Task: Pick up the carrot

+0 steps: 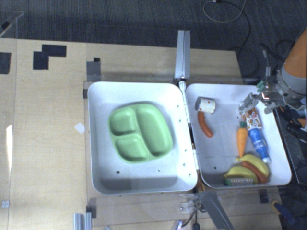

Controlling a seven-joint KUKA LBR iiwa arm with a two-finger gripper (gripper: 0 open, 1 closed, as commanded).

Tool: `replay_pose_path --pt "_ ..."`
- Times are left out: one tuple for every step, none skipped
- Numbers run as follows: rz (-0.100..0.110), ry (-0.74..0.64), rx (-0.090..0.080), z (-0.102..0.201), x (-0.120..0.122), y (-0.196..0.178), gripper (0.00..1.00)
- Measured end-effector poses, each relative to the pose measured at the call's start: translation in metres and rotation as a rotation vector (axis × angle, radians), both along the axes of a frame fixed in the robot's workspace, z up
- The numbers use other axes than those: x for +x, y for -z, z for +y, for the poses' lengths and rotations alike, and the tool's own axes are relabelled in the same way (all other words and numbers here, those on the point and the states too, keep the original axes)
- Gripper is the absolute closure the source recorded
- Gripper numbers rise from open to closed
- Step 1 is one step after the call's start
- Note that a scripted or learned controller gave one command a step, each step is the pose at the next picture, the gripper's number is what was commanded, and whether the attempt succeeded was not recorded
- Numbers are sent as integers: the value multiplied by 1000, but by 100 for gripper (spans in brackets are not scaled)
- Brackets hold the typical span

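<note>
— Two white bins side by side on the counter [48, 128]: left bin [96, 176], right bin [218, 143]. Anything in the left one?

— Just a green divided plate [140, 132], three compartments, sitting about mid-bin.

— And the carrot?

— Lying in the right bin, right half: carrot [242, 140], orange, green top pointing up-frame, tip pointing toward the near wall. Touching or just beside a blue-and-white bottle [256, 133] on its right. Tip close to a banana [249, 166] near the bin's front edge, with a red sausage-like piece [253, 171] alongside and a yellow-green item [238, 177] by the front wall.

— Elsewhere in that bin?

— Toward the left half, a red sausage [206, 126], and above it a small white-and-grey can [206, 105] on its side.

— Position of the end effector?

— Over the right bin's upper-right corner: end effector [256, 102], up-frame and slightly right of the carrot, near the bottle's top end, clearly apart from the carrot. Nothing seen between the fingers. Open or closed: cannot tell, too small and cluttered.
</note>
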State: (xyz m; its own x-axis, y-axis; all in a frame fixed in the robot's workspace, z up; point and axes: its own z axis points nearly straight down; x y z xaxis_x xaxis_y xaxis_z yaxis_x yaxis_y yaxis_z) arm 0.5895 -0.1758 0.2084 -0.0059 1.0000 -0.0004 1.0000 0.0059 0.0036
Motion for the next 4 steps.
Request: replay_pose_path --pt "-25 -227 -13 -11 -36 93 0" --pt "-13 -515 -8 20 -61 118 0" --pt "-2 -379 13 -18 -39 96 0" --pt "-9 -337 -3 35 -39 119 0"
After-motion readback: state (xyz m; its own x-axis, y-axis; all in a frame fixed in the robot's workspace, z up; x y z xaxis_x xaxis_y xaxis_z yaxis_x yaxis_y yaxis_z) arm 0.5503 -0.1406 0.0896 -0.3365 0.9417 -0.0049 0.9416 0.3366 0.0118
